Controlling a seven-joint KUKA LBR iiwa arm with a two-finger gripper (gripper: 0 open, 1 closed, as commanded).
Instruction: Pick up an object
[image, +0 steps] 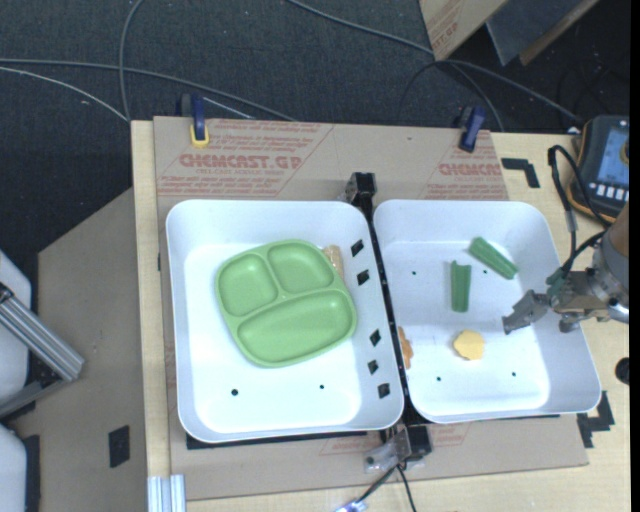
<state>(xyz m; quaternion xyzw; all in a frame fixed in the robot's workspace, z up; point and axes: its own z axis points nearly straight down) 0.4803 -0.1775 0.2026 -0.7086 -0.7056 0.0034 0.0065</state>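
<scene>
On the table (250, 150), the right bin (430, 225) holds two green pieces and a small yellow object (469, 346). The end effector (522, 317) hovers just right of the yellow object, empty; whether it is open cannot be told. It should centre over that object, well clear of the bin wall, before descending

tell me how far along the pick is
Nothing looks picked yet. The gripper sits low over the right bin, near its right wall, with nothing seen between its fingers. The yellow piece and two green pieces lie loose on the bin floor. Closing on one and lifting is left.
</scene>
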